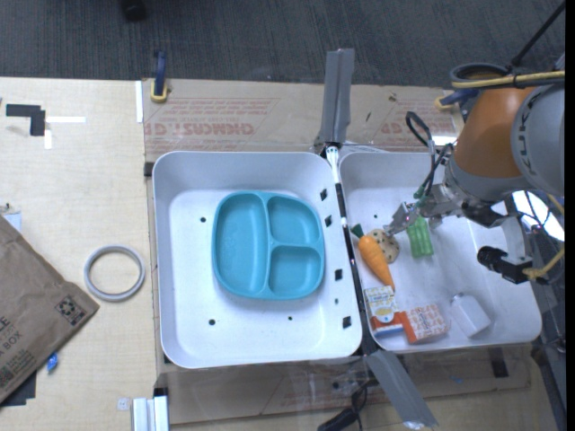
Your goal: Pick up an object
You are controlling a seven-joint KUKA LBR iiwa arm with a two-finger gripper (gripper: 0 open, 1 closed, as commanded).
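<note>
On the bench: two shallow white bins sit side by side on a sheet of brown cardboard [269, 115], with pale wood [72, 214] to the left.
Left bin [171, 268]: holds a teal divided plate [268, 244] at its centre.
Right bin [359, 173]: holds a toy carrot [375, 258] at 9 o'clock, a small spotted cookie [387, 243] touching it, a green block [420, 238] near the centre, a printed packet [411, 320] at 6 o'clock and a white piece [469, 313] at 5 o'clock.
Arm [503, 137]: enters from 3 o'clock, its orange band above the wrist.
Gripper [409, 215]: low over the right bin between cookie and green block; whether its fingers are spread or closed cannot be told.
Bench, left side: a grey ring [114, 271] and a brown paper bag [31, 317] at 8 o'clock.
Room: dark carpet [269, 16] lies beyond the bench at 12 o'clock.
</note>
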